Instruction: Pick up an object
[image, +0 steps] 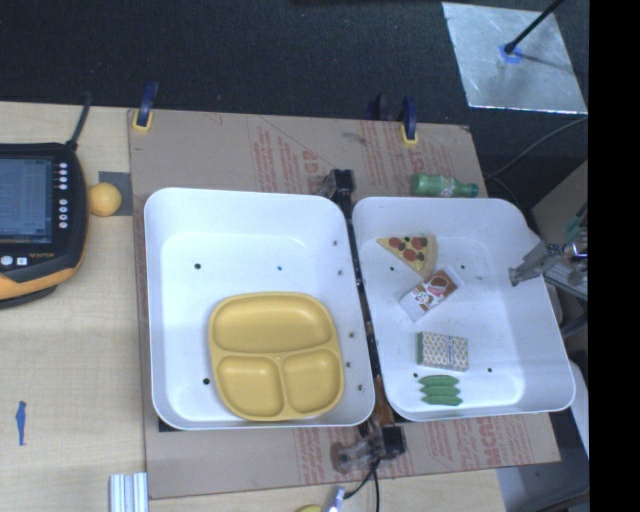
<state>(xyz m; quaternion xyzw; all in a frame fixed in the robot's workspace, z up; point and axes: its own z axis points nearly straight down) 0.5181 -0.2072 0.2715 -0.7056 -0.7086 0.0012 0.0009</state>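
From here my worry is a miss: the claw sits at the right bin's far edge, and I cannot tell its state. The pizza slice, small carton, patterned packet and green pod lie flat, well apart from it. The left bin holds a yellow divided tray.

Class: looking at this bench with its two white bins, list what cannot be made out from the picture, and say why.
- Grey metal gripper, camera view: cut off at the right edge, so open or shut is unclear.
- Small red-and-white printed packet: print too small to read.
- Green plastic bottle behind the right white bin: label blurred.
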